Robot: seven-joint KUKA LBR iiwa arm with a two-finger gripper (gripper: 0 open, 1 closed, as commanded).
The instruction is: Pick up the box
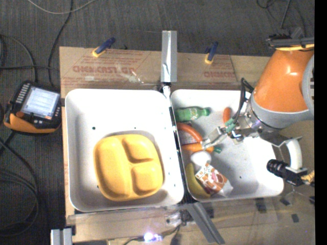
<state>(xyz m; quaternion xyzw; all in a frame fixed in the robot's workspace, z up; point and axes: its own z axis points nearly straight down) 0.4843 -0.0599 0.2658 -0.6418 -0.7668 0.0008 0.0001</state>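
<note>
The box (210, 178) is a small red and white carton lying tilted near the front left of the right bin (255, 180), resting partly on a yellow banana (196, 184). My gripper (210, 142) hangs over the left middle of that bin, above and slightly behind the box, its tips close to an orange carrot-like item (190, 135). Nothing shows between its fingers. The grey arm with its orange band (283, 86) reaches in from the right.
A green bottle (192, 113) lies at the back left of the right bin, with a small orange piece (227, 113) beside it. The left bin (82, 111) holds a yellow divided plate (129, 166). A teach pendant (33, 106) sits off the bench at left.
</note>
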